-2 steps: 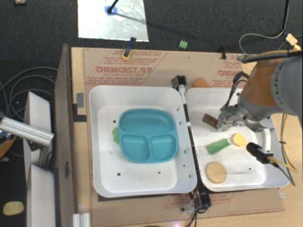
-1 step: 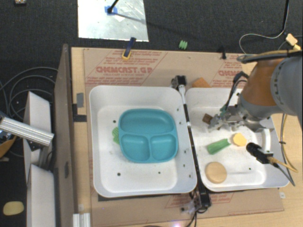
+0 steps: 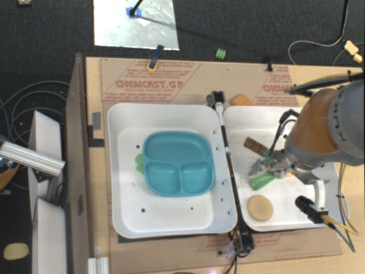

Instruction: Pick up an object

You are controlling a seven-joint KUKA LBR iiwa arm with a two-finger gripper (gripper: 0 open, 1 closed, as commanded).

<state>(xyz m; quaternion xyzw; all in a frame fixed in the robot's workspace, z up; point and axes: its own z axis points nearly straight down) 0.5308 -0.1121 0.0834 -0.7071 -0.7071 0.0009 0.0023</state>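
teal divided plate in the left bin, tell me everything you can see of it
The teal divided plate looks like smooth moulded plastic, with rounded corners and raised ridges splitting it into three compartments: one wide one at the far side and two smaller ones nearer the camera. It lies flat, right side up, slightly rotated, near the middle of the left bin. A small green thing shows at its left edge.

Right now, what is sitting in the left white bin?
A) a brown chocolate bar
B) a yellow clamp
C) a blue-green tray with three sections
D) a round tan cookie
C: the blue-green divided tray lies in the left bin, with a bit of something green peeking out at its left edge, while the round tan disc and the brown bar lie in the right bin.
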